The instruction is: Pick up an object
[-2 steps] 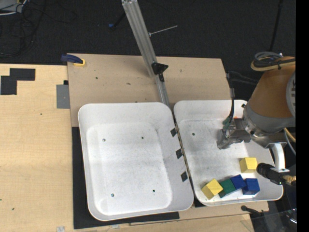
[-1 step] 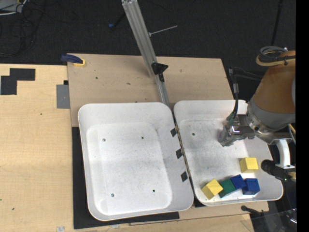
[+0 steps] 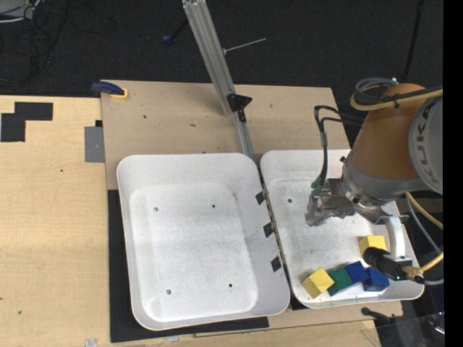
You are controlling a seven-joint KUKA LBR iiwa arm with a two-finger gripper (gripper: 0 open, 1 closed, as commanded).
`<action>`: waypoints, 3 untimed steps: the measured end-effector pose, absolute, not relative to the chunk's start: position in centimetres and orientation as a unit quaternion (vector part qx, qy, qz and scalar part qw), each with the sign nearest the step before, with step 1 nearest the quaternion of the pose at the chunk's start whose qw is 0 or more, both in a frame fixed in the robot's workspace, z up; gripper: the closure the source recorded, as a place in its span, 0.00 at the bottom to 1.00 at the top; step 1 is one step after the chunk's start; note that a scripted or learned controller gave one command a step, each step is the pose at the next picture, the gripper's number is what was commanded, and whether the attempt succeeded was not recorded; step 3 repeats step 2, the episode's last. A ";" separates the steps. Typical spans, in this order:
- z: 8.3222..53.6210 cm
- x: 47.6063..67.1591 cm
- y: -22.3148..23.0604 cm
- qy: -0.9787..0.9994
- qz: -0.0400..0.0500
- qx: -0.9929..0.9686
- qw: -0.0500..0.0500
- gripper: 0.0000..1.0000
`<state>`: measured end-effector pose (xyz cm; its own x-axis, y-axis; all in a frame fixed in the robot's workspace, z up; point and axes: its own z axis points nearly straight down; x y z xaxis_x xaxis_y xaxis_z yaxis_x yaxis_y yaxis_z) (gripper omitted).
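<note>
bins (image 3: pixel 188 172): white | blocks: yellow (image 3: pixel 317 282), green (image 3: pixel 340 279), blue (image 3: pixel 358 272), yellow (image 3: pixel 372 244) | arm (image 3: pixel 387 147): grey, orange band | bench (image 3: pixel 51 194): tan

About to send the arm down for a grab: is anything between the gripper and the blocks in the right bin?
Nothing visible. The gripper sits above bare floor of the right white bin, and the small yellow block, green block and blue blocks lie clustered in the near corner.
</note>
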<state>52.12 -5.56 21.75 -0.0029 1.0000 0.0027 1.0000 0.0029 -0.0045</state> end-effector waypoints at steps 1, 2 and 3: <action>22.1 50.4 -0.5 -0.708 0.001 -0.706 0.003 1.00; 23.2 49.5 4.8 -0.709 0.000 -0.705 0.002 1.00; 23.2 49.5 4.8 -0.709 0.000 -0.705 0.002 1.00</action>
